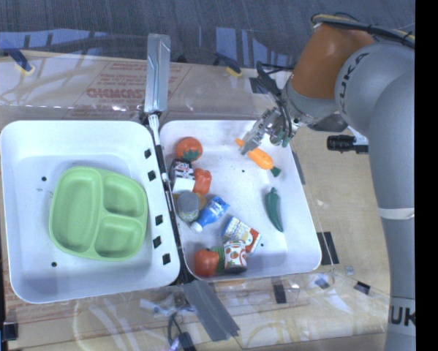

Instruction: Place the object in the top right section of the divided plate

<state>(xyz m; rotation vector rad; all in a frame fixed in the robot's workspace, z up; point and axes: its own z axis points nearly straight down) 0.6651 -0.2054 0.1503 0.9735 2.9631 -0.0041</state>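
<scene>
Pincer (pixel 266 136) low over right bin's (pixel 306 225) upper edge, tips at carrot (pixel 259 157); finger spread unreadable from this angle, grip cannot be told. Carrot lying on bin floor near top wall, just under and touching or nearly touching the tips, orange body slanting down-right, green stub at far end. Nothing lifted as far as visible. Plate (pixel 98 212) in left bin (pixel 14 196), green, all three sections bare; top right section unfilled. Task judged at the pick stage: grasp, lift, carry left across the divider, release all left. Pepper (pixel 274 209), tomato (pixel 189 150), bottle (pixel 210 213), cartons (pixel 239 243) nearby in right bin, apart from pincer.
</scene>
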